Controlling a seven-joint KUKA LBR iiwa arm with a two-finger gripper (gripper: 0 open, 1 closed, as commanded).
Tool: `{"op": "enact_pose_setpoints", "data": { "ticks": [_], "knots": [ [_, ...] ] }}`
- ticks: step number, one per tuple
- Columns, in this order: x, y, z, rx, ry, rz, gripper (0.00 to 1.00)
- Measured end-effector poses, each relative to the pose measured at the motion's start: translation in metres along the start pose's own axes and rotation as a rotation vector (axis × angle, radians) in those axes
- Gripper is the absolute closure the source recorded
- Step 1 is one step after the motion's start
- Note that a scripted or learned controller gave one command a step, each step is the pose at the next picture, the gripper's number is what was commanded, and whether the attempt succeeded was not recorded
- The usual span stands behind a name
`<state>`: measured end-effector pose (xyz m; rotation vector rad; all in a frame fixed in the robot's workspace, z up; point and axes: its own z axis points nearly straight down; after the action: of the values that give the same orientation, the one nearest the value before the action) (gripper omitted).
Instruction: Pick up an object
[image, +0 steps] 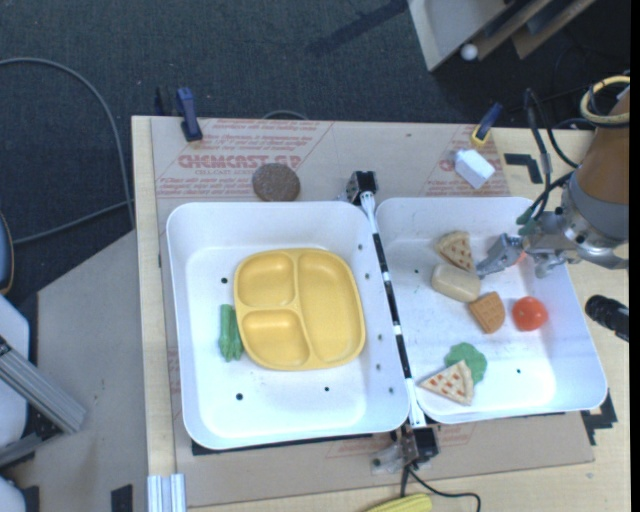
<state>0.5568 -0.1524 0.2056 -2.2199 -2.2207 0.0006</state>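
The right bin (560, 385) holds several toy foods: a pizza wedge (455, 249) at the top, a beige block (456, 284) below it, a brown piece (488, 312), a red tomato (529, 314), a green broccoli (467, 358) and a second pizza wedge (449, 383) near the front. My gripper (510, 255) hangs over the upper right part of this bin, just right of the top pizza wedge and above the tomato. Nothing shows in its grasp.
The left bin (200, 400) carries a yellow divided plate (298, 306) with a green pod (230, 332) beside it. A brown disc (275, 183) and a white block (474, 167) lie on the board behind the bins. The divider (385, 300) runs between the bins.
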Motion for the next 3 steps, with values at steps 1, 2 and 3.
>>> {"op": "enact_pose_setpoints", "data": {
  "ticks": [1, 2, 3],
  "knots": [
    [-0.018, -0.012, 0.071, 0.0, 0.0, 0.001, 0.0],
    [-0.007, -0.019, 0.122, 0.001, 0.0, 0.001, 0.0],
    [-0.007, -0.019, 0.111, -0.002, 0.0, 0.001, 1.0]
  ]
}}
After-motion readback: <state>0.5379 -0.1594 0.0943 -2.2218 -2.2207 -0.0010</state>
